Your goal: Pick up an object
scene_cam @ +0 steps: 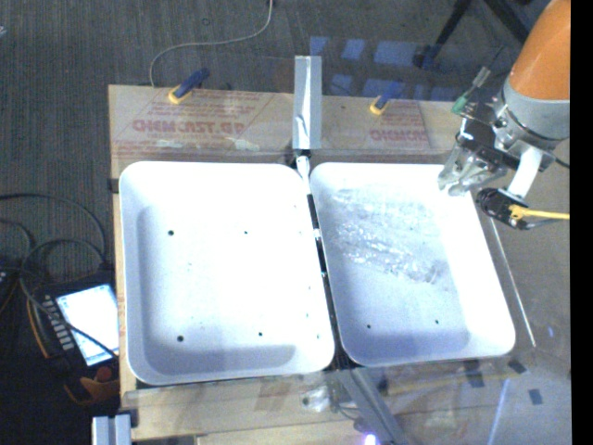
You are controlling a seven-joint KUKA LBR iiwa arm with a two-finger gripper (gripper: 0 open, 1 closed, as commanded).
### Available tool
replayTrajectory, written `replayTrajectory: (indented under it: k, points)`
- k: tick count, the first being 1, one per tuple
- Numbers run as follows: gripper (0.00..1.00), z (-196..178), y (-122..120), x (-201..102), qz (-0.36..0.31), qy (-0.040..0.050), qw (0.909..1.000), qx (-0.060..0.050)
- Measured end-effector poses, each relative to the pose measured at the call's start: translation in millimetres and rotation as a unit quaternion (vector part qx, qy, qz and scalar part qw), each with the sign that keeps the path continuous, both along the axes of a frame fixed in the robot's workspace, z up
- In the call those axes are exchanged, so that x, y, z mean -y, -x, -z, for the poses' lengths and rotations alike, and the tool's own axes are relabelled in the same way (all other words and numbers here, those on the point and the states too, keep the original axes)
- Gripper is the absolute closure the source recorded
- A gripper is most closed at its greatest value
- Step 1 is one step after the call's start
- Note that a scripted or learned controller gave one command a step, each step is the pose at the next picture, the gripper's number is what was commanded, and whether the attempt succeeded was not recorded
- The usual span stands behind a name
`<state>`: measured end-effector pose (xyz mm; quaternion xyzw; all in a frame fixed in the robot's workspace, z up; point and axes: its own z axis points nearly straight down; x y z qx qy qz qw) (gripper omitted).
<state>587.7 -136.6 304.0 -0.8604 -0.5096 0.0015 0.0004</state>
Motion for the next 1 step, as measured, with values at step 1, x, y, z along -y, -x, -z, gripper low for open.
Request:
replayTrajectory:
  k: [1]
  points:
    - [0.00, -0.2, 0.2, 0.7, 0.001, 0.0005, 1.0000, 0.000]
